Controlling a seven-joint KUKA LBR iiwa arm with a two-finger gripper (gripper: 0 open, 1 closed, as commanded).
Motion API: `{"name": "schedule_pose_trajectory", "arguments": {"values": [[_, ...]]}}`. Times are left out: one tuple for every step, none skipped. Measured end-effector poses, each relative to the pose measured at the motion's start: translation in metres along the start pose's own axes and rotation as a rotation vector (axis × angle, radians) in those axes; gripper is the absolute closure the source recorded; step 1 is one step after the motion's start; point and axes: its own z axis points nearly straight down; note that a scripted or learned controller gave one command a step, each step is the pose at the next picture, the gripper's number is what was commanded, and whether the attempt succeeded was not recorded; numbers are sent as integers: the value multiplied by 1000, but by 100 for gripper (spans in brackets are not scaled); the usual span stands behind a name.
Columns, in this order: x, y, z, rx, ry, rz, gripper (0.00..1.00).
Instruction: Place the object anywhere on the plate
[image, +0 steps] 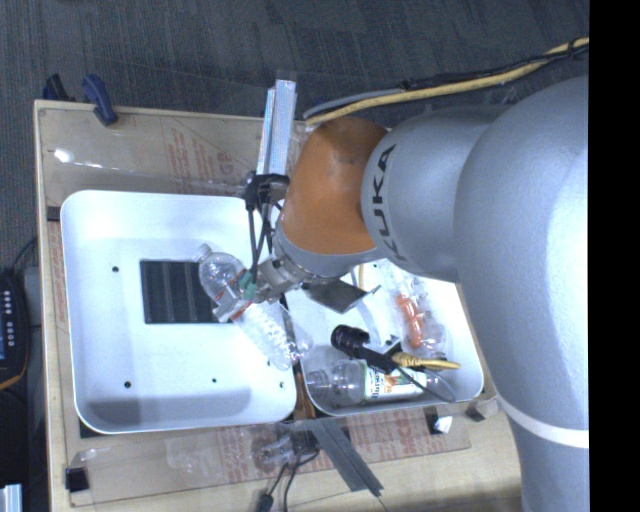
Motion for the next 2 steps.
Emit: {"name": "schedule_pose_trajectory", "arguments": {"values": [[-34,58,-25,-2,-3,-260,100],[-34,58,-25,-3,-3,-259,0]]}}
